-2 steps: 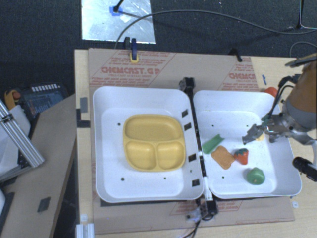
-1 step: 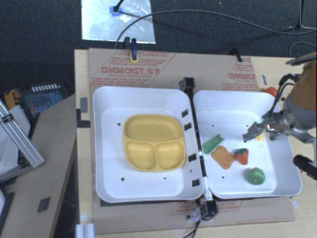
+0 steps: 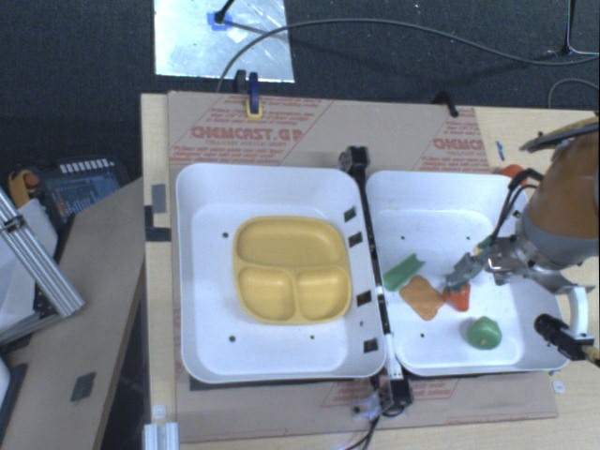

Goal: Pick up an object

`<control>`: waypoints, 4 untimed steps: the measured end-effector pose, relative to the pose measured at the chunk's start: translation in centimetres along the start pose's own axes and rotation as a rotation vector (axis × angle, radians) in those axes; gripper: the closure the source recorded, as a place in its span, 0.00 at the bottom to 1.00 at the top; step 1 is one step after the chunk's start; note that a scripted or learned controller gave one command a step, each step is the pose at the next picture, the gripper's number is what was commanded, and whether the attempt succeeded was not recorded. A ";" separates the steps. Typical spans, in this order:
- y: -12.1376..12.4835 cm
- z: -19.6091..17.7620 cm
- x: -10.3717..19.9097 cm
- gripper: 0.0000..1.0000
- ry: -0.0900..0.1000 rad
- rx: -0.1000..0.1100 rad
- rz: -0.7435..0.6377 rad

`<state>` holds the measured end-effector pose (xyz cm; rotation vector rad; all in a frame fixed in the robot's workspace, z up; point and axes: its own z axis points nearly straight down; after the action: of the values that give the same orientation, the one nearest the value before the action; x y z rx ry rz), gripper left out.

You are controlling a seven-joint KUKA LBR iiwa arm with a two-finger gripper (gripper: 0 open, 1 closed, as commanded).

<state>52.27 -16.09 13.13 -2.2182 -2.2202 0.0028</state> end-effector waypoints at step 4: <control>0.4 -6.4 -0.7 1.00 -0.003 -0.010 -0.004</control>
<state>52.66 -16.82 19.57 -2.2207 -2.2308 -0.0053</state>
